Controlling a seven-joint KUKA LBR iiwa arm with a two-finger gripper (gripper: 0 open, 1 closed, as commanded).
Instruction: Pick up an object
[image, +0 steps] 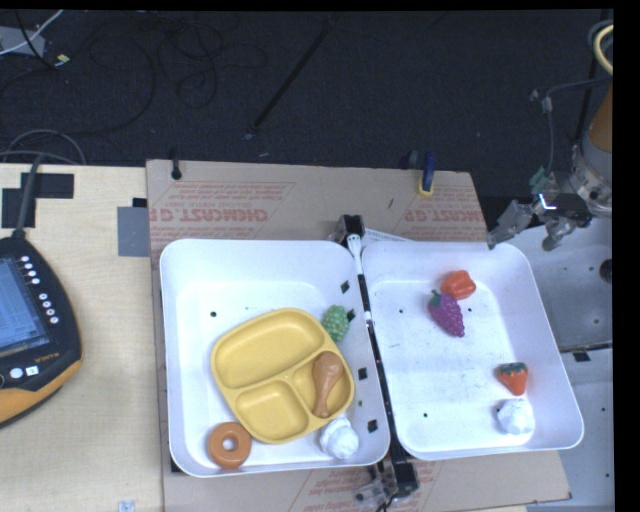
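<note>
Gripper (530, 222) off right bin (560, 350) corner (finger state unclear); grapes (448, 314) touching pepper (458, 284).

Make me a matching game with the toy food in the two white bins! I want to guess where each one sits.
Things:
1. drumstick
2. doughnut
3. purple grapes
4. strawberry

Places:
A. right bin, beside the red pepper
B. on the yellow tray
C. right bin, just above a white lump
D. left bin, near corner, off the tray

Pairs: 1-B, 2-D, 3-A, 4-C
</note>
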